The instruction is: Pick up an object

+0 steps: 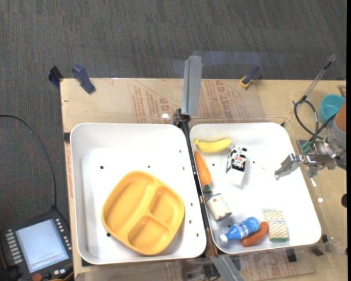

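So on the left you've got the left bin point(82, 157) with a yellow divided plate point(143, 212) sitting in its near half, tilted a bit. The right bin point(281, 134) has all the small stuff: a carrot point(203, 171) lying along its left wall, a banana point(212, 146) at the far left corner, and a black-and-white cow toy point(237, 163) just right of those. Closer to the near edge there's a small can point(219, 206), then a blue bottle point(240, 229) touching a sausage point(255, 235), then a little patterned box point(276, 225). The gripper point(288, 165) hangs over the right side of that bin with nothing in it; honestly can't tell if the fingers are open or closed.
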`<state>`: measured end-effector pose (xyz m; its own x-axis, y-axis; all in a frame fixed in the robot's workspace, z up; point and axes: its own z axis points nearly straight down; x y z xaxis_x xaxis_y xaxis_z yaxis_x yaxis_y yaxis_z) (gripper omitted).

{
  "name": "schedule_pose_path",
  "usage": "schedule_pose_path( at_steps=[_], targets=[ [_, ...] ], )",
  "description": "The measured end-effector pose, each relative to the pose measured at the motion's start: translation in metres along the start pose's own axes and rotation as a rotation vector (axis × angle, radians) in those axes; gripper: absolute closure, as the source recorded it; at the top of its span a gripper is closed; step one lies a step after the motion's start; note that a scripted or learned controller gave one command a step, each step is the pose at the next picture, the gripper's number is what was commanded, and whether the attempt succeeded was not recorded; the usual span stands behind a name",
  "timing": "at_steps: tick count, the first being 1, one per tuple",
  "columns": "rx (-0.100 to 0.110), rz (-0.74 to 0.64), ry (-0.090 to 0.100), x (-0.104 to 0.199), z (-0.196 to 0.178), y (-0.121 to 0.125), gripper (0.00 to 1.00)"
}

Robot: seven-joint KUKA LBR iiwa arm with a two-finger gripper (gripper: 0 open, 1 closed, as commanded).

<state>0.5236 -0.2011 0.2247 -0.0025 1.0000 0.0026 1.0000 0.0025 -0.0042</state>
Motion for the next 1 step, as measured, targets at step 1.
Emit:
schedule_pose_path(
  at_steps=[1],
  targets=[
    [-0.001,-0.107,-0.001,0.0385,0.0764,0.0926,0.0]
  ],
)
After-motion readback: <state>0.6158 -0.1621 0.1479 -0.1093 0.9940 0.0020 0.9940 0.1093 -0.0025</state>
